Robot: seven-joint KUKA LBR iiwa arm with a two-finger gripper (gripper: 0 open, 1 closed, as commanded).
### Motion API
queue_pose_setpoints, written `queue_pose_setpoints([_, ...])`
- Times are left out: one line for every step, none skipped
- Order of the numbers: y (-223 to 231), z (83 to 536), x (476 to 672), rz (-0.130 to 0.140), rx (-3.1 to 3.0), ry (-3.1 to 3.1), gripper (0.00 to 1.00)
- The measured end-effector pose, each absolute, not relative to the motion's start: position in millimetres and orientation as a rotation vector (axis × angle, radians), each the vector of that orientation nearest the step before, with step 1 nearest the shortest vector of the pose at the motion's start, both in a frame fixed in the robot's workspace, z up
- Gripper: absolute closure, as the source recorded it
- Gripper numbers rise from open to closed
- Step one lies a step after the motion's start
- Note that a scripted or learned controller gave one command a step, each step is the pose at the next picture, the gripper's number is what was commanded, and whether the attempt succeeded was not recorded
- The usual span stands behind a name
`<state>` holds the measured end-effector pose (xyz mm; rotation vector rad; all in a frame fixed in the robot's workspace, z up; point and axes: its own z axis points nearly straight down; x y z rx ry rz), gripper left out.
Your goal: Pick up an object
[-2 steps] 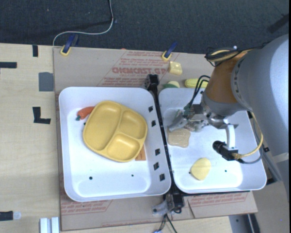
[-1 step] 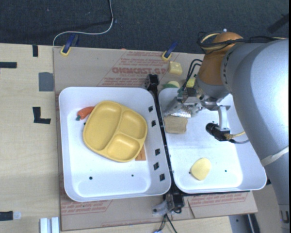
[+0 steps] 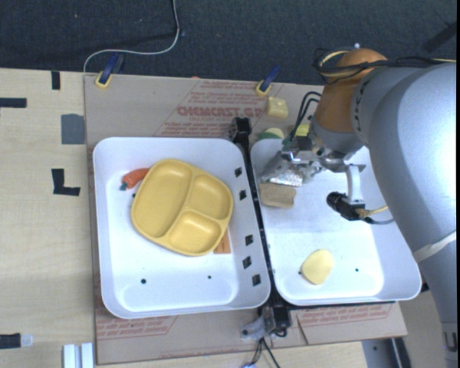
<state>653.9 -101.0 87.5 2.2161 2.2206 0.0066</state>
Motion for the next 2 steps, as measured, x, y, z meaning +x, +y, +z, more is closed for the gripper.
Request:
queue_pose_setpoints([-105.2,84.2,668.6,-0.001,2.218,2.225,0.0])
queue_pose_setpoints([-105.3,94.0,668.1,-0.004,2.217,2.224,1.0])
